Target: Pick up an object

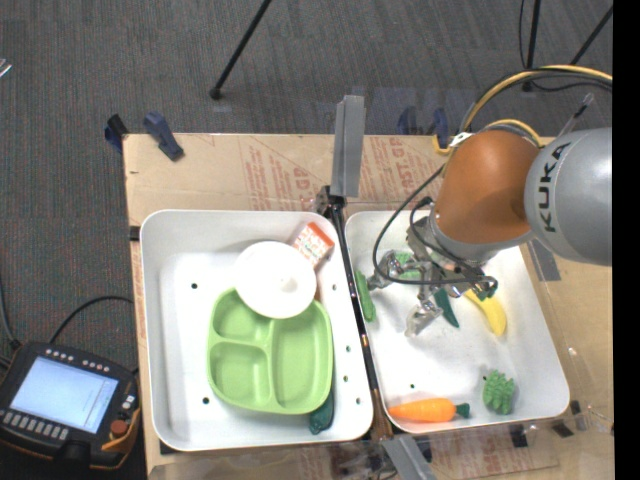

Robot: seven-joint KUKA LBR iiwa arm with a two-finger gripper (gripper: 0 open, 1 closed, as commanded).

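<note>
Jaw state cannot be read: the gripper [432, 303] hangs low in the right bin [400, 373] under the arm's orange band [487, 188], and its metal parts blur together. Nothing can be made out held there. One metal tip reaches down to the bin floor near the middle.

Largest to smallest. Bench [230, 173]: brown board carrying both white bins side by side. Left bin [165, 368]: a green divided tray [270, 358] lies flat, a white round plate [276, 280] overlapping its upper edge; a small red-and-white carton [313, 244] sits just above the plate against the dividing wall.

Right bin: yellow banana [489, 313] just right of the gripper, close to a dark green piece [447, 311]. Orange carrot [428, 410] lies along the near wall. Green broccoli-like toy [498, 392] just right of the carrot, apart from the gripper. Slim green object [366, 298] lies by the left wall.
</note>
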